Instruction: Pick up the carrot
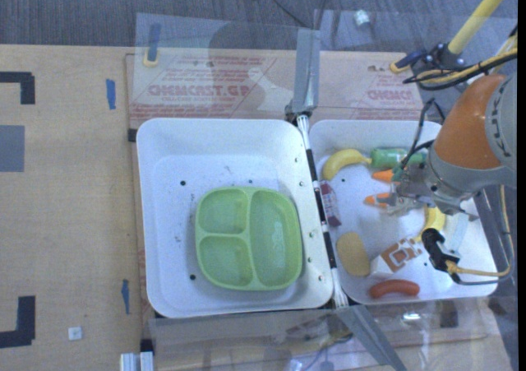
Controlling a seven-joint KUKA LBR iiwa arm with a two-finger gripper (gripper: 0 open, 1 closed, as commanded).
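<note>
In the right bin (485, 283), nearest the camera, a red sausage (394, 288) lies along the front wall, and just behind it sit a round tan potato-like piece (354, 253) and a small orange-and-white box (400, 252). The left bin (156, 221) holds a green plate (248, 238) with three compartments, set toward its front right. Farther back in the right bin, the gripper (400, 199) hangs low over the middle of the bin, at the end of the grey arm (468, 143) with its orange band that reaches in from the right. The carrot (379, 200), small and orange, lies on the bin floor just to the left of the gripper, so close that contact cannot be ruled out, and it cannot be made out whether anything sits between the gripper's tips. Behind the gripper, a second orange piece (383, 174) lies beside a green object (388, 155) near the back wall. A yellow banana (344, 161) curves along the back left corner. A yellow piece (434, 220) shows just under the wrist.
</note>
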